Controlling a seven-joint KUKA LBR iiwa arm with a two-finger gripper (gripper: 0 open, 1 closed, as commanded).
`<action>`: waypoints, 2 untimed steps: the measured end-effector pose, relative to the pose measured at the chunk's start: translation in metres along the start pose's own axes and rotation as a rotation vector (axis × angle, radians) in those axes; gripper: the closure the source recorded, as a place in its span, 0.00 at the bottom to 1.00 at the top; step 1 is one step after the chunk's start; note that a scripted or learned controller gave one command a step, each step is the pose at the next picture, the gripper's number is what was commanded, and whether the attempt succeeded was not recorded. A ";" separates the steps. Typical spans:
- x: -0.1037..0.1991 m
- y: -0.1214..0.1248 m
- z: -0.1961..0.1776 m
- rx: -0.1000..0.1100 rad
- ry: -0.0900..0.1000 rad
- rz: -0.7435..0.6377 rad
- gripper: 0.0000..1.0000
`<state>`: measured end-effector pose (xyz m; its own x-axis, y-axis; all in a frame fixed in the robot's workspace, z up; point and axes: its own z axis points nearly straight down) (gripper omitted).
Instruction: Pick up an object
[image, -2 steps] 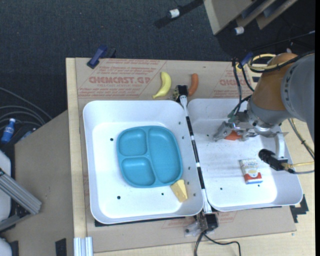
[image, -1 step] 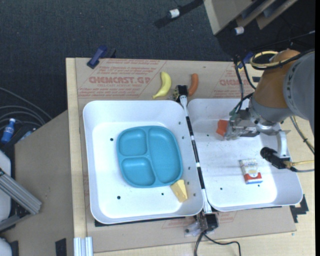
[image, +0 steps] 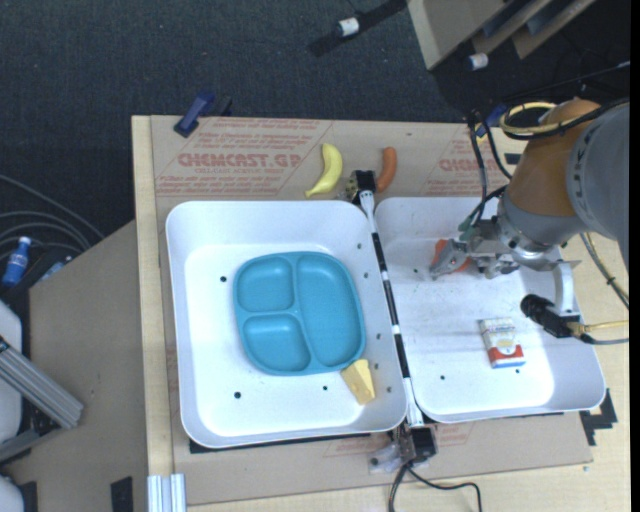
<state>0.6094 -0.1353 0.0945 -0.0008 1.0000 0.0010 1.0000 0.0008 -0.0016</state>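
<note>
Camera view: orange object (image: 441, 258) beside fingers (image: 468, 252).

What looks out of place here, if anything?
A banana and an orange carrot-like piece lie on the bench behind the bins, outside both. In the left bin, a yellow wedge sits beside the blue plate, not on it.

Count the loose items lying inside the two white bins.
3: blue divided plate and yellow wedge in the left bin; small packet in the right bin. The arm may hide more.
</note>
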 end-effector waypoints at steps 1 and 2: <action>0.000 0.001 -0.010 -0.002 0.000 0.000 1.00; 0.000 0.000 -0.010 -0.001 0.000 0.000 0.00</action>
<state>0.6099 -0.1350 0.1045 -0.0010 1.0000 0.0010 1.0000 0.0010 -0.0003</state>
